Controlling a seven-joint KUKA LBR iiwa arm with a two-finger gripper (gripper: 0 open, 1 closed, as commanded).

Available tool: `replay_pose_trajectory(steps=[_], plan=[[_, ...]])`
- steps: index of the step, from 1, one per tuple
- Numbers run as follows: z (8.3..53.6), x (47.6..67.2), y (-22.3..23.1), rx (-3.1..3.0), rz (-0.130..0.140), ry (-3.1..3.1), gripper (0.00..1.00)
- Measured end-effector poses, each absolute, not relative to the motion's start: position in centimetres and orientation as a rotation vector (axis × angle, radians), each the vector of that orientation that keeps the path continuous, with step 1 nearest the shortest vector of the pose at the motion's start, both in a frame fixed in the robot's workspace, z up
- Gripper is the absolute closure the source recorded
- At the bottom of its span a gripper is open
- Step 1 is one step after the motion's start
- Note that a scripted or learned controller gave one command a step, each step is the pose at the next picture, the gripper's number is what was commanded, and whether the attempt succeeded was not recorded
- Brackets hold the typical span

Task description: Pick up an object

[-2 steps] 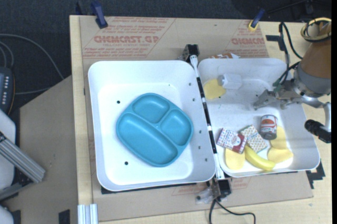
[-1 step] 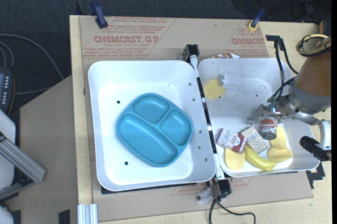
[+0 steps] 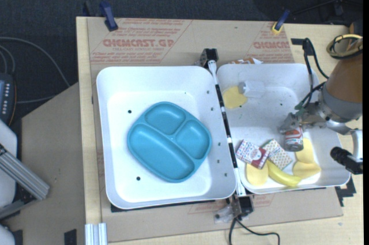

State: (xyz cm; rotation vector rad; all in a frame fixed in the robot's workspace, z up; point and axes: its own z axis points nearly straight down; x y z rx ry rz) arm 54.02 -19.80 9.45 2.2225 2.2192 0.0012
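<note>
Gripper [image 3: 294, 129]: low in the right bin [image 3: 271, 74], right over a small can [image 3: 293, 139]; you cannot tell if it grips | Things: can sits by the banana [image 3: 282, 174], all crowded at the near wall | Room: far half is bare, lift straight up | Left bin [image 3: 115, 123]: blue tray [image 3: 167, 141]

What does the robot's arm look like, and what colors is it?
The arm is thick and round, with an orange-brown band above a grey wrist. Black cables loop along beside it. At its end sits a small metal-grey gripper, over the right bin. A black knob-like part sticks out lower down.
</note>
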Motion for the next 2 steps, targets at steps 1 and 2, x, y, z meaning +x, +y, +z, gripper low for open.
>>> replay_pose_trajectory(steps=[1, 2], plan=[[8.5, 57.7, -14.6, 2.219, 0.001, 2.221, 1.0], [18.5, 59.0, -7.5, 2.219, 0.003, 2.223, 1.0]])
